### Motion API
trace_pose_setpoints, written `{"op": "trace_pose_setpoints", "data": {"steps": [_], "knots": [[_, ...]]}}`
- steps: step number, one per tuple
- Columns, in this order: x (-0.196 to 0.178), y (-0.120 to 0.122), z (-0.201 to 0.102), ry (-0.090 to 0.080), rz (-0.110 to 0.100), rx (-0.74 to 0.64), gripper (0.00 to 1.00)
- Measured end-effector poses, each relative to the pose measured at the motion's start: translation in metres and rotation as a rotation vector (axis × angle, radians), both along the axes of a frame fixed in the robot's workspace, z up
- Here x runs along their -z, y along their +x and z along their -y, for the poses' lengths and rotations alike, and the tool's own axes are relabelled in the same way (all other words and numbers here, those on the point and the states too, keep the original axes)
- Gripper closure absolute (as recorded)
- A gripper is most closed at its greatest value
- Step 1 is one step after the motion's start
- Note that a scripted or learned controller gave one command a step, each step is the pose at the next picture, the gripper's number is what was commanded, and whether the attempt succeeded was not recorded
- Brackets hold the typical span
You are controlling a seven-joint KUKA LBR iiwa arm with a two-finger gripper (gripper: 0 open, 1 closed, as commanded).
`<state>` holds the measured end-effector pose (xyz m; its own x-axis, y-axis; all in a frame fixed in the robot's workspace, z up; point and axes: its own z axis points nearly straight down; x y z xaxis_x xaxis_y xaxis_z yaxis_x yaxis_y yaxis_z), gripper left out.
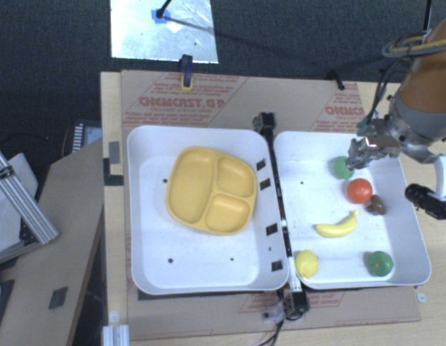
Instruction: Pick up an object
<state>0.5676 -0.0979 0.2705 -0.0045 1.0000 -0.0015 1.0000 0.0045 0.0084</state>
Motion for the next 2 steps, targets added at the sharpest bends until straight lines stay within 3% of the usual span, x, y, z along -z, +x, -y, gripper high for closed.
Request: {"op": "trace_pose_setpoints", "data": {"steps": [2], "knots": [[0.020, 0.008, -0.111, 0.003, -0.007, -0.006, 1.00]]}}
